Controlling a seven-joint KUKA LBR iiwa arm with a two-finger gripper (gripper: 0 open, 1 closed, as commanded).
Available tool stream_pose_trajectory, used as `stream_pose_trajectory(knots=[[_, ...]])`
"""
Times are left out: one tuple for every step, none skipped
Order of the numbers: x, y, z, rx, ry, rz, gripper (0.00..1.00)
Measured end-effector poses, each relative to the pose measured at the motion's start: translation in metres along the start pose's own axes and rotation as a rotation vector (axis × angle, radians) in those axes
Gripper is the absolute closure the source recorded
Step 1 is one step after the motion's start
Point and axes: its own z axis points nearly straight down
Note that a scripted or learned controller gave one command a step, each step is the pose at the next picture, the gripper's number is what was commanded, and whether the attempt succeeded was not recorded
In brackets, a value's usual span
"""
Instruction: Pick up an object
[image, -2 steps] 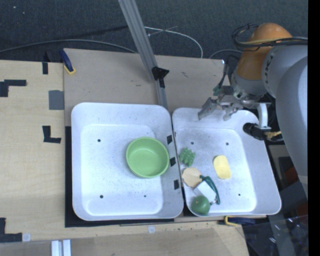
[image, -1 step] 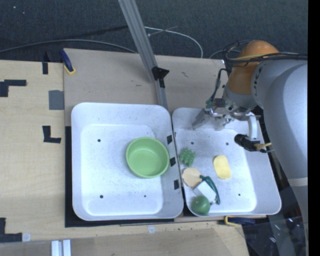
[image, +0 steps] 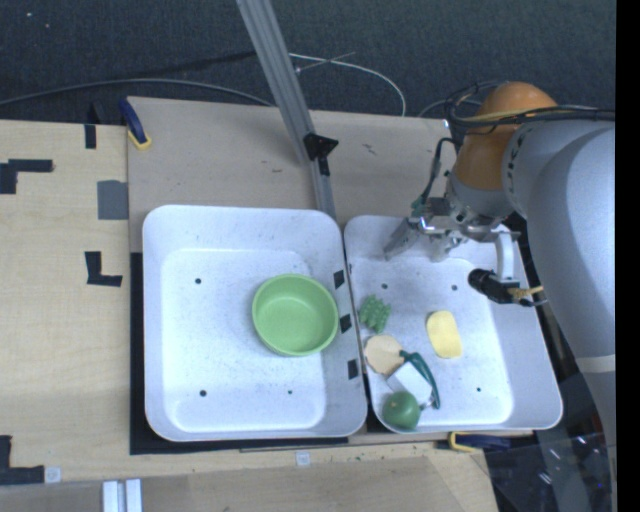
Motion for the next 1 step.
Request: stream_pose_trajectory(knots=[[0.0009, -0.0001, -0.0095, 0.001, 0.000, -0.002, 1.00]])
